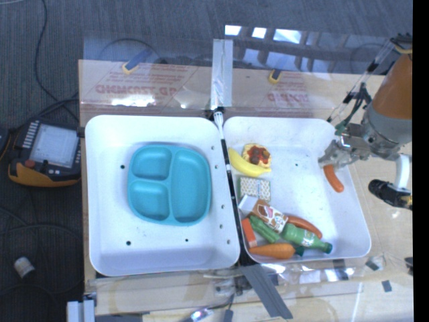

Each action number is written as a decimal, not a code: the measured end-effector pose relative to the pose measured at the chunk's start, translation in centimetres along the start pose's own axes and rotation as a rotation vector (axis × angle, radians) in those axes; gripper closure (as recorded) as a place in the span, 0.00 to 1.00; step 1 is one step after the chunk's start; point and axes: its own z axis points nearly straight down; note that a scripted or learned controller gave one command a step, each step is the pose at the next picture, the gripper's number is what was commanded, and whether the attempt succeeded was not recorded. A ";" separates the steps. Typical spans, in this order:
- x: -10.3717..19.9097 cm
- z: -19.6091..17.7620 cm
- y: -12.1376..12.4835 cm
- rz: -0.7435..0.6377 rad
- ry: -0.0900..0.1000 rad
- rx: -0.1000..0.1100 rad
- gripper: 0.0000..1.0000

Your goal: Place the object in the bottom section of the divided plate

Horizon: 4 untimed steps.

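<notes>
The blue divided plate (169,184) lies in the left bin, with two small sections on its left and one large section on its right. My gripper (333,158) hangs over the right side of the right bin. Just below it is a small orange sausage (334,178), tilted, with its upper end meeting the gripper's tip. Whether the sausage is gripped or lies on the bin floor is unclear from this angle.
The right bin (348,237) also holds a banana (241,164), a pizza-like piece (257,154), a patterned packet (255,188), a green bottle (298,237), a carrot (271,250) and other toy foods. The left bin's rim (94,200) surrounds the plate.
</notes>
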 end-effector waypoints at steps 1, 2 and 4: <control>9.7 -4.1 1.7 0.001 0.000 0.000 1.00; 17.4 -4.6 -0.4 -0.225 -0.001 0.000 1.00; 26.3 -1.0 -0.8 -0.324 -0.001 0.002 0.00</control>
